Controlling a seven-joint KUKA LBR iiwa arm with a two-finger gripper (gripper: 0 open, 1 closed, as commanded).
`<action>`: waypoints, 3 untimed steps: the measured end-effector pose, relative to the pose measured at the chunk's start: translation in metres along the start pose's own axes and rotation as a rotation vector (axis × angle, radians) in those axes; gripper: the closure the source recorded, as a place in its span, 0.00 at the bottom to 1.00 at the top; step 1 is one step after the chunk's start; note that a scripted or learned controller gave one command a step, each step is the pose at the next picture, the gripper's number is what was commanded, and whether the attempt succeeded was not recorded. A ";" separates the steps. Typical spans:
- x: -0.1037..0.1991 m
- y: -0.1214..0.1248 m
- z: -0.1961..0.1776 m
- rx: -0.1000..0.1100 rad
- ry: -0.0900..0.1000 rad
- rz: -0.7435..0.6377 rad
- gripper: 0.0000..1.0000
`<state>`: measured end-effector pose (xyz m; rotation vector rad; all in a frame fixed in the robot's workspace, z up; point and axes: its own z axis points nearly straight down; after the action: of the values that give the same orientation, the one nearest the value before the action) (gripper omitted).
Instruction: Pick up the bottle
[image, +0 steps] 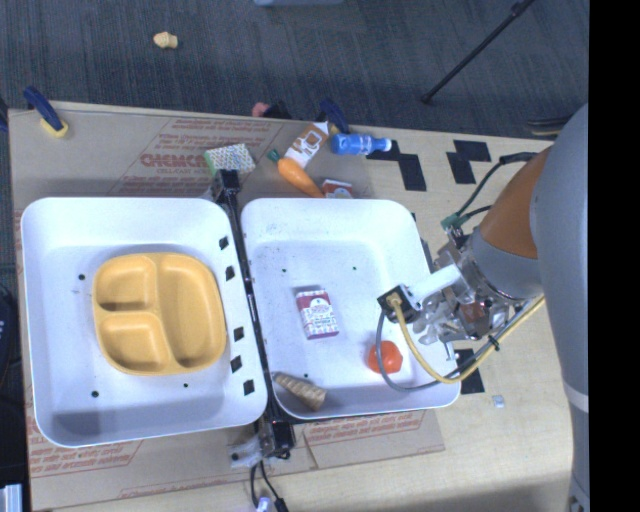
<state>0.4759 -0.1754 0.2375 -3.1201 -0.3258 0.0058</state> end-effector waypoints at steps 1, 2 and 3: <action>0.001 -0.002 -0.002 -0.001 0.001 0.000 1.00; 0.002 -0.009 -0.025 -0.001 0.001 -0.035 1.00; -0.005 0.024 0.009 0.001 -0.002 0.002 1.00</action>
<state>0.4755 -0.1997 0.2284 -3.1199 -0.3224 0.0083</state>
